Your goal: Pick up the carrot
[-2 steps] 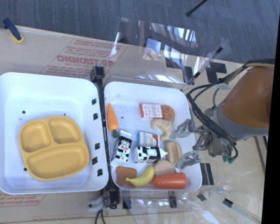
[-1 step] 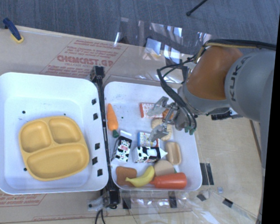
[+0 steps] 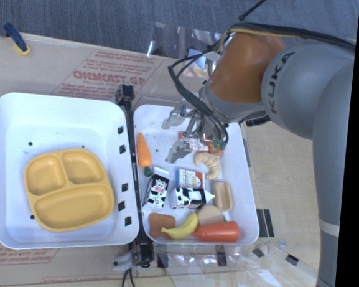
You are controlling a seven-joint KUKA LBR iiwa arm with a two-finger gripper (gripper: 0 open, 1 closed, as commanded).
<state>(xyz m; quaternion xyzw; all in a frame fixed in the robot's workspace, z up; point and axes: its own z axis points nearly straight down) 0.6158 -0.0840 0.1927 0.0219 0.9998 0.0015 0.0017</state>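
Carrot (image 3: 143, 151) lies in right bin (image 3: 247, 192), along its left wall, about mid-length, pointed end toward the far side, leafy end nearer the camera. Nothing touches it.

Gripper (image 3: 188, 134) hangs over the far half of the right bin, to the right of the carrot and apart from it. Fingers (image 3: 180, 150) stand apart, nothing between them.

Other contents of right bin: croissant (image 3: 210, 164) just beside the gripper, two cow-print cartons (image 3: 174, 193) mid-bin, bun (image 3: 222, 195) at right wall, banana (image 3: 181, 227), sausage (image 3: 161, 220) and a red-orange pepper (image 3: 217, 231) along the near wall.

Left bin (image 3: 10, 156) holds yellow divided plate (image 3: 69, 189). Both bins sit on cardboard-covered counter (image 3: 62, 61).
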